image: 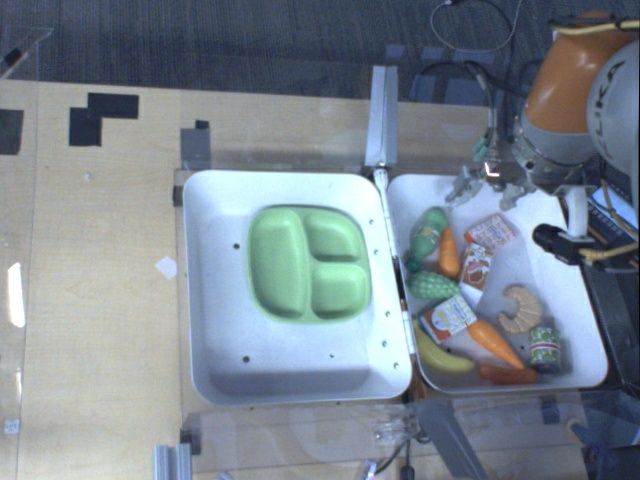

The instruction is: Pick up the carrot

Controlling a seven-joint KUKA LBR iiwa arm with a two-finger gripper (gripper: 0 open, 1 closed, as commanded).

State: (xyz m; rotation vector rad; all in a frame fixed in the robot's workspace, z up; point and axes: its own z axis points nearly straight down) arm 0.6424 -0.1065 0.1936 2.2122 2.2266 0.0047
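Two orange carrot-like pieces lie in the right bin (590,368). A long carrot (493,341) rests near the bin's front, between a snack packet and a small can. A shorter orange piece (449,253) sits further back, next to a green vegetable (430,230). My gripper (487,188) hangs over the back edge of the right bin, above and behind both pieces. It is open, its fingers (461,189) spread with nothing between them.
The right bin also holds a banana (443,356), a croissant (520,308), a bumpy green piece (432,286), several snack packets (492,232) and a can (544,348). In the left bin (215,368) sits a green divided tray (305,263). A metal post (380,118) stands between the bins.
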